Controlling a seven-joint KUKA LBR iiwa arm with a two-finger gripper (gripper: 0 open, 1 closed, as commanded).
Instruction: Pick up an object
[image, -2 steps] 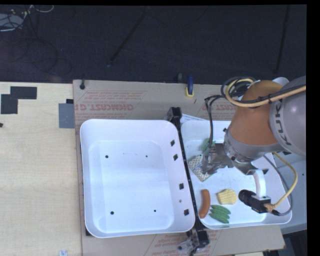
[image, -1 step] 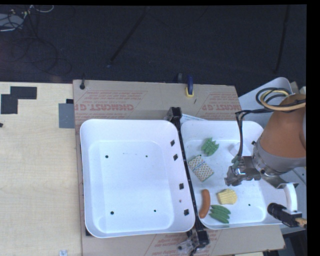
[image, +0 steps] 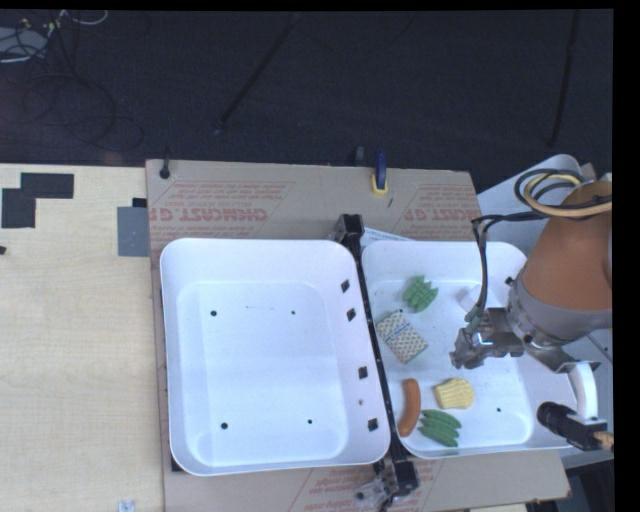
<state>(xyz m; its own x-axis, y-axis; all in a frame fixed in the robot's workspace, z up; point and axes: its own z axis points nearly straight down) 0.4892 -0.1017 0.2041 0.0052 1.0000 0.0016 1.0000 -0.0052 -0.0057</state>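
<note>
Taking the right bin (image: 500, 432) as the landmark, its near edge sits low in the camera view, resting on a cardboard sheet (image: 300, 205) that spreads beneath both bins. Just inside that near edge lies a dark green pea pod (image: 440, 427), and touching or nearly touching it on the left is an orange-red sausage (image: 409, 406), lying lengthwise along the bin's left wall. Slightly farther in, just beyond the pea pod, rests a yellow corn piece (image: 454, 393).

Toward the middle of the right bin, near its left wall, sits a patterned white block (image: 401, 337) with a dotted face, tilted on the floor. At the same depth, toward the bin's right side, the gripper (image: 473, 352) hangs over the bin floor, just beyond the corn piece and apart from it. Whether it is released or clenched cannot be told from this view; nothing is visibly caught in it. Behind it the arm (image: 570, 270) rises with its orange band, reaching across the bin's right rim.

Farther in, a light green leafy vegetable (image: 420, 294) lies beyond the patterned block, near the bin's far half.

Left of the right bin, sharing a black-clipped seam, stands the left bin (image: 180, 300). Beyond both, a blue and yellow clamp (image: 380, 175) grips the cardboard's far edge.
</note>
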